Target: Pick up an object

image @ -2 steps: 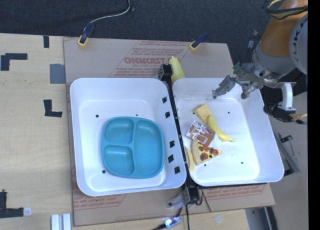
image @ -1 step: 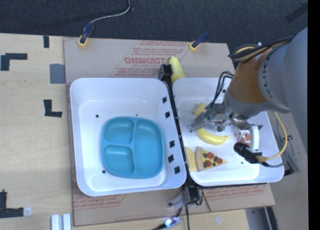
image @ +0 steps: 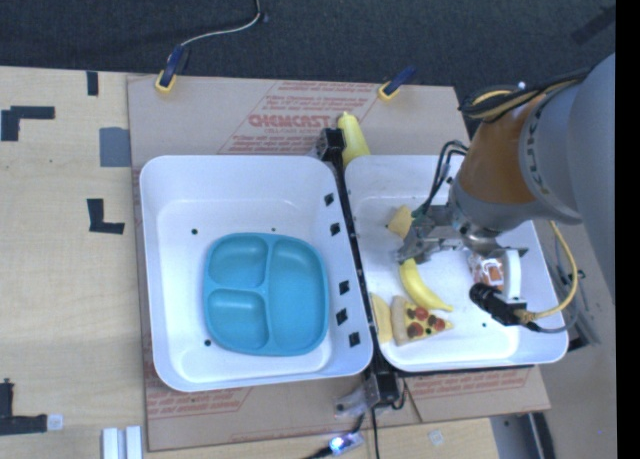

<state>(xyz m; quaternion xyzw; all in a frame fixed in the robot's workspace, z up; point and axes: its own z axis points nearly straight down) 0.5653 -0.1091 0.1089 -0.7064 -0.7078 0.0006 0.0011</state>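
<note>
Cut off at the frame's right edge: the arm [image: 560,147]. Partly hidden under the gripper [image: 418,243], right of centre: a yellow piece [image: 401,220], too small to identify.

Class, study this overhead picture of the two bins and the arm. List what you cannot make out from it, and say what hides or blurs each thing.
- Hand: in the camera view its fingers blur together above the banana, so their stance is unreadable.
- Pale yellow piece: partly covered by the hand, too small to identify.
- Right bin: the arm covers much of its far right side.
- Yellow item at the divider's top: partly hidden by a black clamp.
</note>
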